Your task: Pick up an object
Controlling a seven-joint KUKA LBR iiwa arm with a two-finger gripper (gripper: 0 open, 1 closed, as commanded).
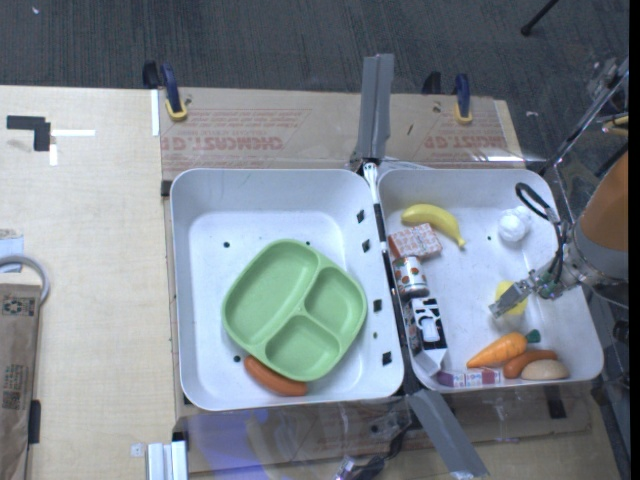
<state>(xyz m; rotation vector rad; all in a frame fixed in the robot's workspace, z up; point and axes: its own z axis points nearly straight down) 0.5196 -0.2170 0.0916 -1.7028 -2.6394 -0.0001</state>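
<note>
Gripper [512, 300] is down in the right bin [480, 193], touching a small yellow object [512, 295] near its right wall. Can't tell whether it's grasping. Object looks unlifted, low in the bin. Left to do, I'd say: confirm grasp, lift clear.

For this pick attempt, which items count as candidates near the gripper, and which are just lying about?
In play, right bin:
gripper
yellow item at its tip
carrot
banana
white ball

Lying about:
green divided plate
sausage
brown bag
clamps
</note>
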